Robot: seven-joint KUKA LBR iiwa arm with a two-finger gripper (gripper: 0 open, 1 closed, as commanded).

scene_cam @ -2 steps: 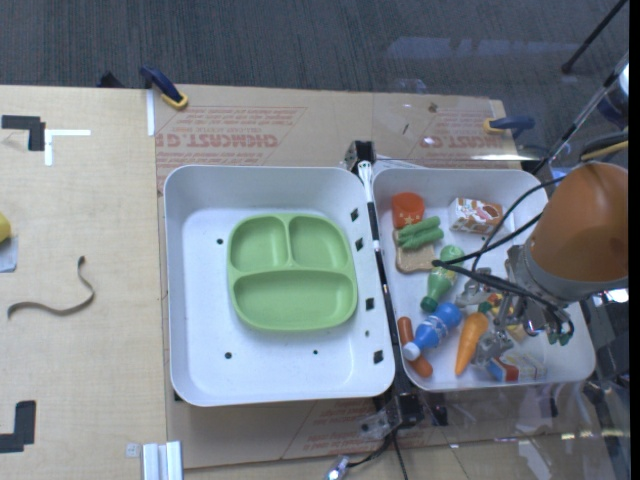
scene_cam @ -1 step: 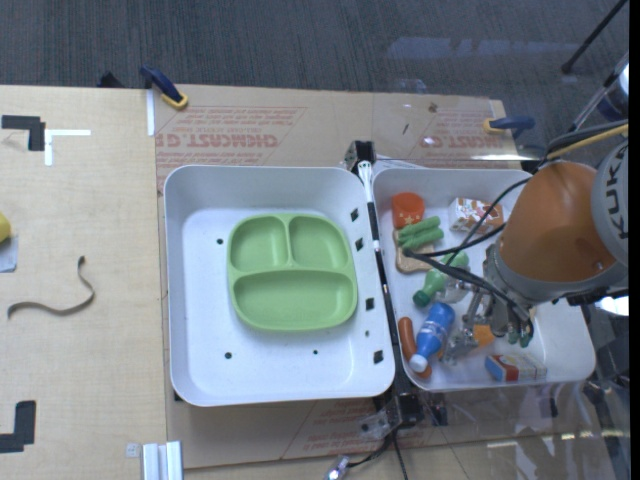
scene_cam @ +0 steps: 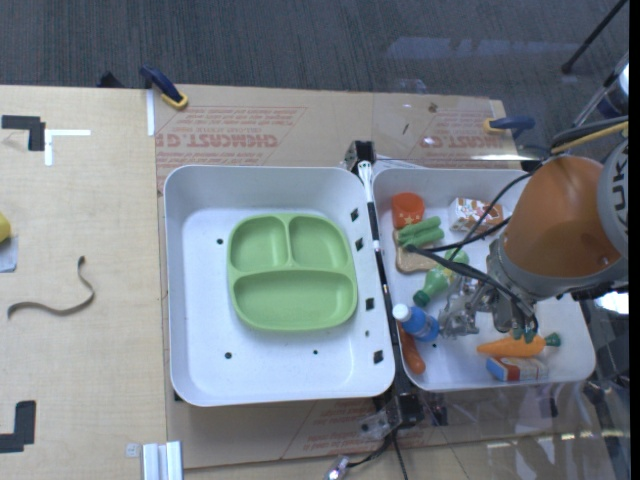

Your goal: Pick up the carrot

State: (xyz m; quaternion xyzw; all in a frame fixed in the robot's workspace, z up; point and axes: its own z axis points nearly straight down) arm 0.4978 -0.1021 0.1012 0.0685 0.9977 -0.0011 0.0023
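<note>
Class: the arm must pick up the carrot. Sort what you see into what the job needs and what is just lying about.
Needed: carrot; gripper; right bin.

Lying about: green plate; left bin; blue bottle; green beans; orange cup.

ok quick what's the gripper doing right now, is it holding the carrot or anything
Gripper: over the right bin, open or shut cannot be told. The carrot lies on the bin floor just beside it, not between its fingers.
</note>
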